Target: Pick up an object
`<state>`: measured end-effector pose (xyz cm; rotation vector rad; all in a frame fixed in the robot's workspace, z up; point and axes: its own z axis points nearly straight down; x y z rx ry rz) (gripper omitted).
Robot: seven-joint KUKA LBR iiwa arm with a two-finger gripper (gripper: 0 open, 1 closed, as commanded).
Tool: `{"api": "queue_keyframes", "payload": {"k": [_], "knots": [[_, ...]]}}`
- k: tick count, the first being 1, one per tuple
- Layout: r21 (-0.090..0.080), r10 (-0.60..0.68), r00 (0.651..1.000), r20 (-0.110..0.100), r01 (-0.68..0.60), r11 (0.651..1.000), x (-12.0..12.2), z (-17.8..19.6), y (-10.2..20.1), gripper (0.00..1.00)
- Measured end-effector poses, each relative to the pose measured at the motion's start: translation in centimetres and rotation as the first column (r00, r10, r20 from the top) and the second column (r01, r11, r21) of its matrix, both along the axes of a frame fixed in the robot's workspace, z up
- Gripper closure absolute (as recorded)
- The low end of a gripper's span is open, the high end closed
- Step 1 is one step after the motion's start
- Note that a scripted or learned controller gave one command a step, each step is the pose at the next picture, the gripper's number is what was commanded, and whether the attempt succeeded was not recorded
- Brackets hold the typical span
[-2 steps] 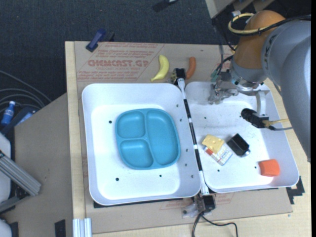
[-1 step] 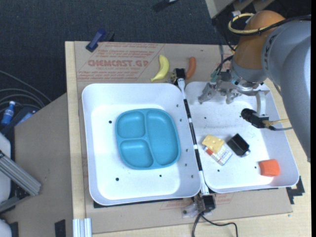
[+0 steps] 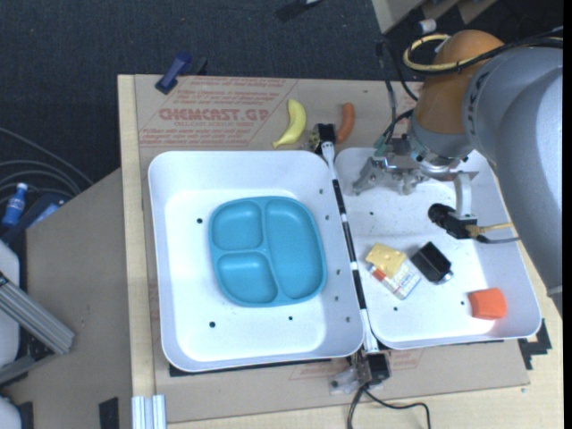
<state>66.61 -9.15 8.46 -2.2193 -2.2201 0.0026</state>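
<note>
Dark carpet (image 3: 107,25) w/ cables round bench (image 3: 223,105); pincer (image 3: 393,172) over right bin (image 3: 447,329), grip state unclear.

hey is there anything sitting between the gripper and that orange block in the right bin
Yes, partly. The gripper sits at the right bin's far end and the orange block at its near right corner. A small black object lies roughly between them.
</note>
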Motion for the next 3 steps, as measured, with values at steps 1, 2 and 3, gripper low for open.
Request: {"api": "queue_keyframes", "payload": {"k": [1,2,3], "knots": [[0.000,0.000,1.000,0.002,0.000,1.000,0.1,1.1,0.0,1.00],[0.000,0.000,1.000,0.001,0.000,1.000,0.1,1.1,0.0,0.00],[0.000,0.000,1.000,0.003,0.000,1.000,0.1,2.1,0.0,1.00]]}}
